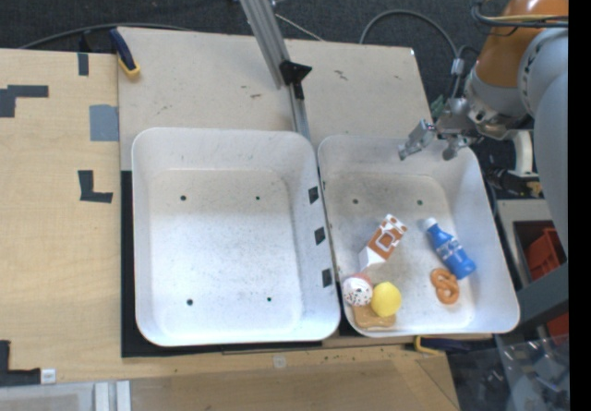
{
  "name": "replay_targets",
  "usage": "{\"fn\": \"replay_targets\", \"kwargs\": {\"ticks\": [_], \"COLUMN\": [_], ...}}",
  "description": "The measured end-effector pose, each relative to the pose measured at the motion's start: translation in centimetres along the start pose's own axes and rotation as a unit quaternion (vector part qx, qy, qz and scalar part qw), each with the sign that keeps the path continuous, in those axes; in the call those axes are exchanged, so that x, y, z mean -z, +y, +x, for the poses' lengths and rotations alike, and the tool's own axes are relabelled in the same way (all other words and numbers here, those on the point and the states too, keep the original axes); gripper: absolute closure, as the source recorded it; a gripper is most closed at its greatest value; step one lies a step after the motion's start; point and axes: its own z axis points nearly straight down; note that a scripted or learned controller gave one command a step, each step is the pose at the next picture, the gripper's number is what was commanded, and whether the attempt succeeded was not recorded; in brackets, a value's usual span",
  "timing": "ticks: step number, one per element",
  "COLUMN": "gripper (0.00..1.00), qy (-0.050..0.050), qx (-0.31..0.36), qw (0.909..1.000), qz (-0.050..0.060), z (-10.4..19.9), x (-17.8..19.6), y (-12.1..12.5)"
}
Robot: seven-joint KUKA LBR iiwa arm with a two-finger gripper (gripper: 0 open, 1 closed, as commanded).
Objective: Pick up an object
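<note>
We're seeing the arm (540,58) coming in from the upper right of the frame, orange band sitting up top and the grey wrist angling down and left toward the right bin (489,243). The gripper (427,143) is hanging over that bin's upper right corner, near the back rim. We're reading the two fingers (409,148) as spread apart, with nothing sitting between them.

Everything pickable is sitting in the lower half of the right bin, well apart from the gripper:
- an orange and white carton (386,238) is lying tilted near the bin's middle
- a blue bottle (449,249) with a white cap is lying diagonally to the right of the carton
- a small orange pretzel-shaped piece (445,286) is lying just below the bottle
- a yellow ball (386,298) is sitting at the lower left, touching or nearly touching a white speckled ball (357,290) on its left
- a tan flat piece (369,316) is lying under or just below the two balls, we can't tell which

The left bin (148,215) is taking up the centre of the frame, beside the right bin, rims meeting. A metal pole (263,21) is running diagonally from the top centre down to where the bins meet. A yellow and blue clamp (125,54) is sitting at the upper left corner of the bench (203,77).
</note>
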Motion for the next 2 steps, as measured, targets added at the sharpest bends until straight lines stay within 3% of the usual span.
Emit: {"fn": "replay_targets", "kwargs": {"ticks": [1, 2], "gripper": [0.0, 1.0], "qy": [0.004, 0.003], "qx": [-0.001, -0.001], "qw": [0.9999, 0.9999], "qz": [0.011, 0.011], "z": [0.08, 0.1], "x": [-5.1, -4.12], "y": [-0.32, -0.36]}}
